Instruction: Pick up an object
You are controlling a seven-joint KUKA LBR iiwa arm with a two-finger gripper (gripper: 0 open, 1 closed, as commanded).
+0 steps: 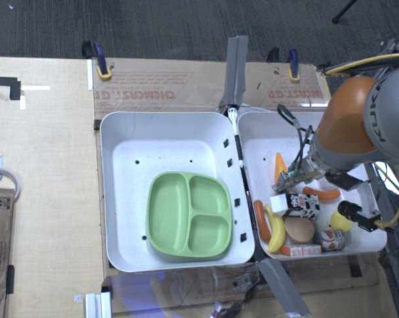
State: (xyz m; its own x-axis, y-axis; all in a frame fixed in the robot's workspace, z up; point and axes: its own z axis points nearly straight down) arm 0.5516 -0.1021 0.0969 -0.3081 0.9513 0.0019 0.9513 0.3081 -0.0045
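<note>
The arm's tool (293, 177) is hanging low in the right white bin (265, 128), partly covering an orange carrot (279, 164). Whether it is gripping anything cannot be told. A black-and-white patterned carton (304, 205) is lying just beside it.

Grey arm (384, 111) with orange band, black cabling.

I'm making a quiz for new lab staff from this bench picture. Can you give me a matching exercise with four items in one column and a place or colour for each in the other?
Items:
1. divided plate
2. banana
3. carrot
4. tool

Descriptions:
A. orange, lying near the middle of the right bin
B. green, lying in the left bin
C. hanging over the right bin beside the carrot
D. yellow, curved, by the left wall of the right bin

Pairs: 1-B, 2-D, 3-A, 4-C
</note>
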